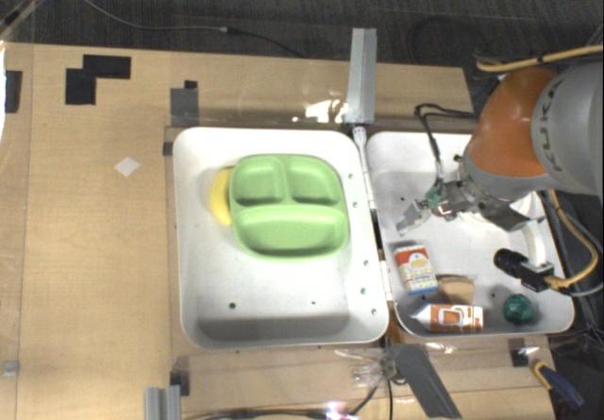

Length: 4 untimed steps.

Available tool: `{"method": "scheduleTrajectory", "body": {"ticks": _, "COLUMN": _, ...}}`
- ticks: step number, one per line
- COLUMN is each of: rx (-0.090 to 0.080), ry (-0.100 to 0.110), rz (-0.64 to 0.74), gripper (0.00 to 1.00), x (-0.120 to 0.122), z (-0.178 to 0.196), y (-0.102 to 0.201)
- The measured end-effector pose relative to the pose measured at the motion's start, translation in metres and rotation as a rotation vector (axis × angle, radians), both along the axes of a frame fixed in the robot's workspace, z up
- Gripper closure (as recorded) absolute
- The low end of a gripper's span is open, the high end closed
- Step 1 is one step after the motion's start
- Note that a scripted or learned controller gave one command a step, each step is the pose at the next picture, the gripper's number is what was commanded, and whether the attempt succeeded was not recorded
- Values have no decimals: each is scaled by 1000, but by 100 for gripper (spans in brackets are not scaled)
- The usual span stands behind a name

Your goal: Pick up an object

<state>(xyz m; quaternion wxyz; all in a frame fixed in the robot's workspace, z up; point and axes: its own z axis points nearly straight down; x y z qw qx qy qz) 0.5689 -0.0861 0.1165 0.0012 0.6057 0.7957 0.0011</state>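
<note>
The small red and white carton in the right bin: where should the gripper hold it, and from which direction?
Probably from straight above. The red and white carton lies flat, so the fingers should close across its two long sides, near the middle. The side facing the brown object looks crowded; the gripper hangs just above it.

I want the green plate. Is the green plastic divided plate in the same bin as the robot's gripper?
No, the green plastic divided plate lies in the left white bin, while the gripper is over the right white bin.
</note>
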Motion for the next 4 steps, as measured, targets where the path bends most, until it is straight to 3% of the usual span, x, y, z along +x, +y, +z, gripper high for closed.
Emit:
{"method": "scheduleTrajectory", "body": {"ticks": 1, "rx": 0, "ry": -6, "rz": 1, "gripper": 100, "x": 2, "z": 12, "y": 0}}
{"method": "scheduleTrajectory", "body": {"ticks": 2, "rx": 0, "ry": -6, "rz": 1, "gripper": 0, "x": 2, "z": 12, "y": 0}}
{"method": "scheduleTrajectory", "body": {"ticks": 3, "rx": -2, "ry": -7, "rz": 84, "gripper": 0, "x": 27, "z": -28, "y": -2}}
{"method": "scheduleTrajectory", "body": {"ticks": 4, "rx": -1, "ry": -3, "rz": 47, "gripper": 0, "x": 17, "z": 13, "y": -3}}
